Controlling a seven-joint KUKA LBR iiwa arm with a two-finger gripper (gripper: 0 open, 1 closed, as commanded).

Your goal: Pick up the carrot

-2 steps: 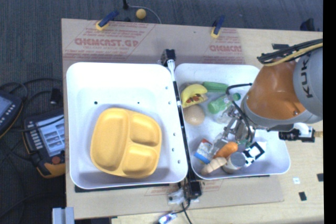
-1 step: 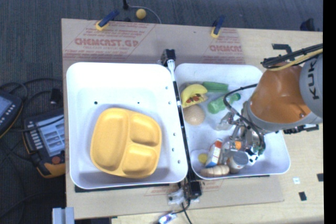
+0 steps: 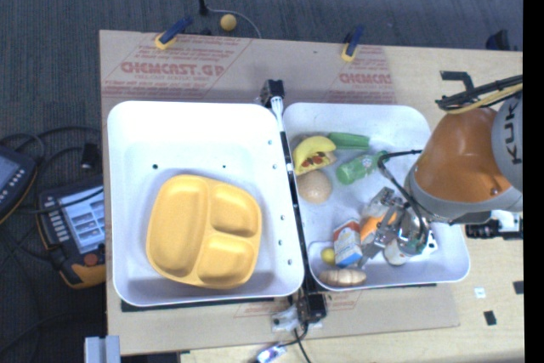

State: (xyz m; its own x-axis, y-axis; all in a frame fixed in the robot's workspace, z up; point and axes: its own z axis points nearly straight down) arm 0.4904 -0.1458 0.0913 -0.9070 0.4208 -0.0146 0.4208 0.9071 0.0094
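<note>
I saw the gripper [image 3: 384, 223] low in the right of two white bins [image 3: 429, 136], its fingers seemingly clamped on the one carrot [image 3: 370, 225], and one yellow tray [image 3: 204, 229] in the left bin [image 3: 136, 132].

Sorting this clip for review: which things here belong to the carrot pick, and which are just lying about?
Belongs to the job:
- carrot, a small orange piece in the right bin
- gripper, right beside it

Just lying about:
- yellow divided plate in the left bin
- banana
- egg
- two green vegetables
- potato-like piece
- small carton
</note>
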